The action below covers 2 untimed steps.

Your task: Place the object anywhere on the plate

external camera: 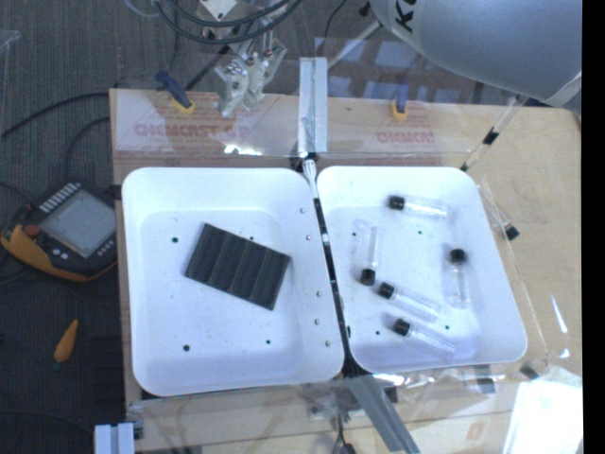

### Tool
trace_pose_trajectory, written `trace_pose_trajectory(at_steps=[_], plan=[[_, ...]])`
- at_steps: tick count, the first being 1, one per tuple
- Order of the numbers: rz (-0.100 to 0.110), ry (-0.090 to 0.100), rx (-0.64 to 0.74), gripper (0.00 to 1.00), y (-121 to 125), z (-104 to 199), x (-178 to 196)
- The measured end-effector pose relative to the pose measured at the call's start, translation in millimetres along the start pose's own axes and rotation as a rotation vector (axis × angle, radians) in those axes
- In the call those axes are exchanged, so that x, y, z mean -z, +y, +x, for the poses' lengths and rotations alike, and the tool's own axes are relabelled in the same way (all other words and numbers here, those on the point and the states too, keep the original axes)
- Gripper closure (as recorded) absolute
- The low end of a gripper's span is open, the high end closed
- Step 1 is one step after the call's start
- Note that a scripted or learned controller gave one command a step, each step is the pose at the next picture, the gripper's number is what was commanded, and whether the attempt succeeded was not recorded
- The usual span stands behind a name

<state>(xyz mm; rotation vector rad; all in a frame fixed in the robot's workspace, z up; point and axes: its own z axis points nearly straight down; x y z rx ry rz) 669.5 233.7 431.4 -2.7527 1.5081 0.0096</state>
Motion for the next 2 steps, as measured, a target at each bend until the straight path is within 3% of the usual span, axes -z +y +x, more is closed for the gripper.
trace_pose_trajectory(at_steps=[1,2], plan=[[0.001,-0.002,0.654,1.0,-0.1,-0.4,-0.7],[-0.002,0.0,0.006,1.0,0.1,-0.1,-0.1]])
